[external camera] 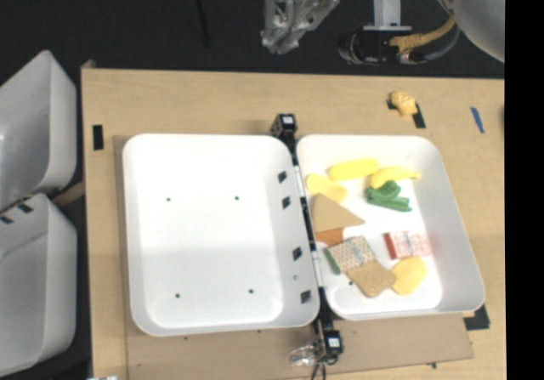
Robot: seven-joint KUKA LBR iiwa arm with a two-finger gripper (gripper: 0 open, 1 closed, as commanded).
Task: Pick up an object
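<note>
My gripper [283, 32] hangs high at the back, over the dark area beyond the bench's far edge and apart from both bins. The right bin [446, 225] holds several small things. Near its back lie a long yellow piece [353, 169] and a second yellow piece [396, 174], with a green item [388, 195] just in front. A tan wedge [336, 214] lies beside the bin's left wall. In front of it are a checkered pad [352, 252], a tan biscuit-like piece [372, 280], a yellow lump [409, 275] and a red-and-white packet [407, 243].
The left bin [204, 234] sits beside the right one, joined by a black-clipped seam [299, 217]. A small yellow object [402, 101] lies loose on the bench behind the right bin, near a strip of blue tape [478, 120]. White containers [30, 225] stand at the far left.
</note>
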